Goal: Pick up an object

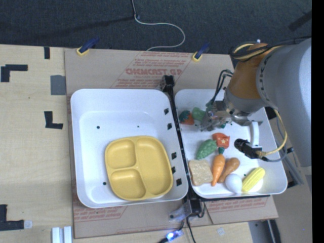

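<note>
Camera view: gripper [208, 119] down in the right bin [276, 186] near the green toy [198, 114]; can't tell its grip.

Divided tray [137, 167] in left bin [83, 105]; food, seemingly toys, in right bin [273, 186].

The grey arm [288, 85] reaches in from the right, orange wrist band bent downward, claw [215, 116] lowered, pointing left.
</note>
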### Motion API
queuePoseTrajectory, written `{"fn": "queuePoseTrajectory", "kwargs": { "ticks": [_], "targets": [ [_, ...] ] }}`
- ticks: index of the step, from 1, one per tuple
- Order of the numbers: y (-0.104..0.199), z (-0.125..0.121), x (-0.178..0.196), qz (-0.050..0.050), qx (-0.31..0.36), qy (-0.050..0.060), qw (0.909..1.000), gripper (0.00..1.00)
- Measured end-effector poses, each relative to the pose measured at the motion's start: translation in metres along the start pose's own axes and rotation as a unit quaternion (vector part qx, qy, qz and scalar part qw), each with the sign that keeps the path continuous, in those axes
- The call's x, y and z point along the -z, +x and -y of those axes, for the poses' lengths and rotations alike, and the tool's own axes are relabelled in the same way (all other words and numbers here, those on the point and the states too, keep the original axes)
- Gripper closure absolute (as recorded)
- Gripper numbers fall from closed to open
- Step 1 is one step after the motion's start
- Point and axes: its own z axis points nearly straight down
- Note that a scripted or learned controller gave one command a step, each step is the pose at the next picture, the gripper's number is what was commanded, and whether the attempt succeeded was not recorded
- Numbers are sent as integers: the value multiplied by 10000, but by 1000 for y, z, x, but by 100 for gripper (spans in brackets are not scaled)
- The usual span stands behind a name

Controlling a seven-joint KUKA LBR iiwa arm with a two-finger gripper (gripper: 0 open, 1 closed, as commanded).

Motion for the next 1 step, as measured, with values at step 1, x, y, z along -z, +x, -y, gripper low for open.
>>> {"fn": "queuePoseTrajectory", "kwargs": {
  "ticks": [1],
  "targets": [
    [-6,-7,59,-3,-10,28,10000,100]
  ]
}}
